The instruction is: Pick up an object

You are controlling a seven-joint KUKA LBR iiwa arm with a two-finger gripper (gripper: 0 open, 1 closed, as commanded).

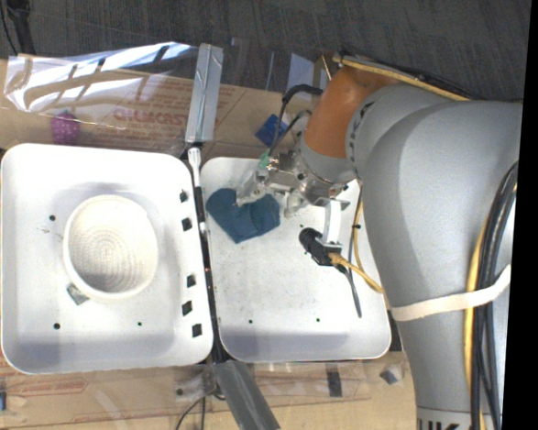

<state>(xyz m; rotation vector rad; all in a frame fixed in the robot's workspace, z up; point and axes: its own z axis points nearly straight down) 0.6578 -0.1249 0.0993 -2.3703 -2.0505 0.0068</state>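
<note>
Claw, grip state unclear, over crumpled dark-blue cloth in right bin.

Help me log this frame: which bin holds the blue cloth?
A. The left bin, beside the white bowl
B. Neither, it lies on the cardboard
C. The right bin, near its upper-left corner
C: the blue cloth lies in the right bin, near its upper-left corner, with the claw just above it.
</note>
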